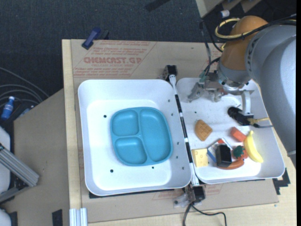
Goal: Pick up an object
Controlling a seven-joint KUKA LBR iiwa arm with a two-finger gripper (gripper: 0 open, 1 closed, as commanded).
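The arm leans over the far end of the right bin (207, 86), and its pincer (207, 91) hangs low above the white floor there.

I cannot tell how the pincer stands, and nothing is seen in it. The objects lie nearer in the same bin, apart from the pincer: a brown bread piece (203, 130), a yellow block (200, 157), a black box (223, 154), a banana (254, 147) and an orange carrot piece (238, 134). The left bin (94, 91) holds a blue divided plate (140, 135). Both bins rest on the worktop (117, 60).
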